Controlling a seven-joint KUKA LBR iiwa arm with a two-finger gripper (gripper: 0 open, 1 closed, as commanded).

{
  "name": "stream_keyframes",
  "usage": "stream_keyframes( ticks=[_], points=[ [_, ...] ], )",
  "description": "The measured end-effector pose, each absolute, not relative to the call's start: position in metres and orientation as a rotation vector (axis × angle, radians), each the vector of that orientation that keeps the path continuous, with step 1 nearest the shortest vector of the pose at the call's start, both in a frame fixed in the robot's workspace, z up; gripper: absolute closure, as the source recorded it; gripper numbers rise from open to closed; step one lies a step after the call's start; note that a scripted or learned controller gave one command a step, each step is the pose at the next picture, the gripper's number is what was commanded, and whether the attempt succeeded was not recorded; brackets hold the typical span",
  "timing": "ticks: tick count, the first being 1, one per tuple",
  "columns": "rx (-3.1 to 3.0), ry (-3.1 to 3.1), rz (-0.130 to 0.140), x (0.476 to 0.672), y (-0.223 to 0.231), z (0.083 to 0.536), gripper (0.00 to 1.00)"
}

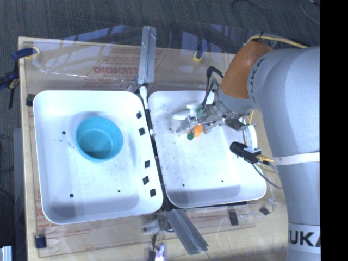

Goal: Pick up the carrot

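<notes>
The carrot (197,130) is a small orange piece with a green end (190,136). It lies in the upper middle of the right white bin (217,192). My gripper (186,123) reaches in from the right and sits low over the bin, right at the carrot's left and upper side. The metal parts of the gripper overlap the carrot, so the view does not make clear whether it is gripped or only touched. The grey arm with its orange band (242,78) covers the bin's upper right corner.
A blue bowl (99,138) stands in the left white bin (54,200). A raised divider (149,151) with black clips separates the two bins. A black cable connector (244,152) hangs over the right bin's right side.
</notes>
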State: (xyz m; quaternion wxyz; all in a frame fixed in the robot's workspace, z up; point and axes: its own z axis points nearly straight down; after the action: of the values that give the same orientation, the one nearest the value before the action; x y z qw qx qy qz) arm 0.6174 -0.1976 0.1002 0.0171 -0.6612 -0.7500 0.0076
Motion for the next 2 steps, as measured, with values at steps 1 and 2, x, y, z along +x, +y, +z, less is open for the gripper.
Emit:
stream_keyframes(
  ticks=[1, 2],
  points=[
    [-2.053, -2.336, 0.034, 0.617, -0.201, 0.112, 1.0],
    [-1.519, -2.748, 0.003, 0.63, -0.134, 0.213, 1.0]
  ],
)
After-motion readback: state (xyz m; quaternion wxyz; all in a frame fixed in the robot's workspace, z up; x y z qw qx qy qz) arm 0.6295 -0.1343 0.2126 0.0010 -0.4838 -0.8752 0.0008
